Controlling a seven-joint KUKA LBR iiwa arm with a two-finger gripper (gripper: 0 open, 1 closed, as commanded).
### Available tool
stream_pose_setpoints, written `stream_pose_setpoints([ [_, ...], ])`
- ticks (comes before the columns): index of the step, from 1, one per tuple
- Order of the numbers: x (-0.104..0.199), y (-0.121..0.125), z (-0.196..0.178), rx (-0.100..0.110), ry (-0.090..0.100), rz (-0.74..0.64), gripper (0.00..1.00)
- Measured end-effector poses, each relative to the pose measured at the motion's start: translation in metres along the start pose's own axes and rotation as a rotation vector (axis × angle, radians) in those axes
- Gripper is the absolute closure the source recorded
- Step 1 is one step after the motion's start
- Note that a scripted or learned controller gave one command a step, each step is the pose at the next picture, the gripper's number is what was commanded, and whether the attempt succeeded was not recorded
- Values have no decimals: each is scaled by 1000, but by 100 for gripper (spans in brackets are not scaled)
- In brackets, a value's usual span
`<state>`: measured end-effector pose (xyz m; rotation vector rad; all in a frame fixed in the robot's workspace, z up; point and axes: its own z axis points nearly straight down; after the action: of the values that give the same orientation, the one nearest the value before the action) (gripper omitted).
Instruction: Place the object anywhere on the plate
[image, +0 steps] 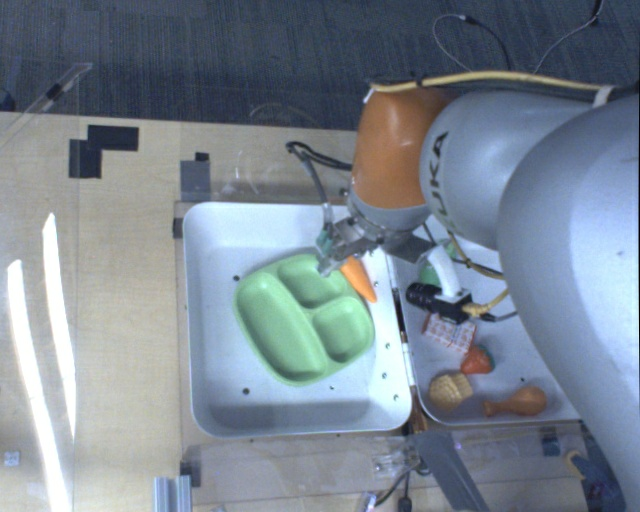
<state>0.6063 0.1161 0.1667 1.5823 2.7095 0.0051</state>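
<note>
Over the green plate (left bin) we log the gripper, fingers closed on a carrot.

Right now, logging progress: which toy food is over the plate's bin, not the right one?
The orange carrot, at the gripper by the green plate; the other toy foods lie in the right bin.

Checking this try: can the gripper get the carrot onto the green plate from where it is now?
Probably yes: the gripper sits over the green plate's upper right rim, the carrot at its tip, nothing between them.
</note>
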Motion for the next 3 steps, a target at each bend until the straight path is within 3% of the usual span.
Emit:
stream_pose_setpoints([
  [1, 0, 0, 0, 0, 0, 0, 0],
  [2, -1, 2, -12, -6, -1, -1, 100],
  [3, -1, 2, -12, -6, -1, -1, 0],
])
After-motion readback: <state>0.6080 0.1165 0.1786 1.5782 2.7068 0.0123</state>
